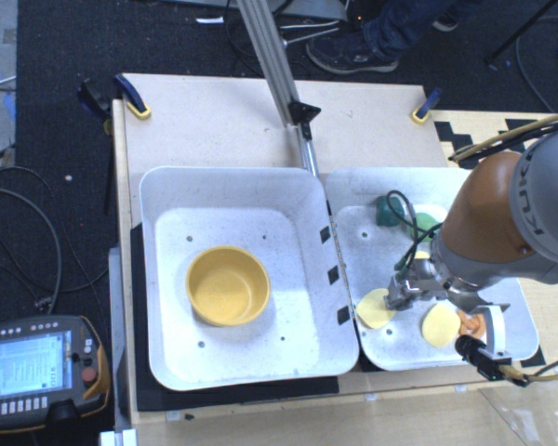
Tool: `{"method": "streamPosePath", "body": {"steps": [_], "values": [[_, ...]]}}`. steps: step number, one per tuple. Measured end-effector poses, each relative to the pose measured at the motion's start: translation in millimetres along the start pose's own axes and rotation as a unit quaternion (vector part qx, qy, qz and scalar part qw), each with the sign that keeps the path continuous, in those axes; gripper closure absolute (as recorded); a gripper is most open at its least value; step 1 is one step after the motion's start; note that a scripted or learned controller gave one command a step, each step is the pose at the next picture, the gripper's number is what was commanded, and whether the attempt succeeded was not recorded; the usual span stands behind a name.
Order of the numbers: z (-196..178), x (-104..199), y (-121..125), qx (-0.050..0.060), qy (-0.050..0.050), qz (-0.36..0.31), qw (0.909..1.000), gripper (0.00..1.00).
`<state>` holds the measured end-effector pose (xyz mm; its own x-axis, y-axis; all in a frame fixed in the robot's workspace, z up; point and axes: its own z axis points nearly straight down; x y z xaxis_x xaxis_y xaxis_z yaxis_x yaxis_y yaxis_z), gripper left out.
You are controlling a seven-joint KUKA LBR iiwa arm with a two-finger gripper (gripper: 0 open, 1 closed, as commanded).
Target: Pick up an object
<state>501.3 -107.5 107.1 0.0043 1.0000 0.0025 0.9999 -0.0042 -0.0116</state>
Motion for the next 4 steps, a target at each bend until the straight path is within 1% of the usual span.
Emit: {"method": "streamPosePath", "body": {"steps": [1,2,3,4], "values": [[-13.2,0.1,1.6,-0.004,-0.001,0.002,1.0,1.0],[-55.0,-0.8,-0.7,-0.008,-0.002,-0.001,1.0,1.0],[-117.6,-6.4,2.7,-0.01,-0.002,-0.003,0.9999,1.0],[-142.6,-6.7,4.0,-0.008,-0.003,-0.004,1.0,1.0]]}}
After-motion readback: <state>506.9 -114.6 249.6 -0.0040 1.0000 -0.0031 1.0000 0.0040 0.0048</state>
